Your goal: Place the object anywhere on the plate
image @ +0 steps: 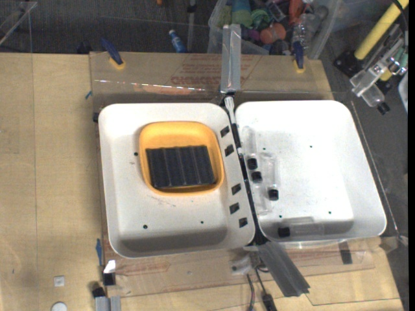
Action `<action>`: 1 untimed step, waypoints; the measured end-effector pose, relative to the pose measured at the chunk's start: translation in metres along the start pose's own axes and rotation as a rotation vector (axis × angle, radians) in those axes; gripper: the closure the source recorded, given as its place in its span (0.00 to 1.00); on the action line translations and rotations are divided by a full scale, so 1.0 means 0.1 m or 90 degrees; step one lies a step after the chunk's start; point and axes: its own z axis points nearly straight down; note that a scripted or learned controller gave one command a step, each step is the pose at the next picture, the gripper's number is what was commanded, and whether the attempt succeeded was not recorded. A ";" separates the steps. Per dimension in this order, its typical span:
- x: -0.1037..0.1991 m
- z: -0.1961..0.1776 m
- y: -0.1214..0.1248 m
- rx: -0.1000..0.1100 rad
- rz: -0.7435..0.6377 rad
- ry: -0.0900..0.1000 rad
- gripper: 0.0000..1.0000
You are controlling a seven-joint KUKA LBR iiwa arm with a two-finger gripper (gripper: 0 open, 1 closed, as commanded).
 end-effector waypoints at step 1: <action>-0.24 0.00 -0.11 -0.001 -0.158 0.000 1.00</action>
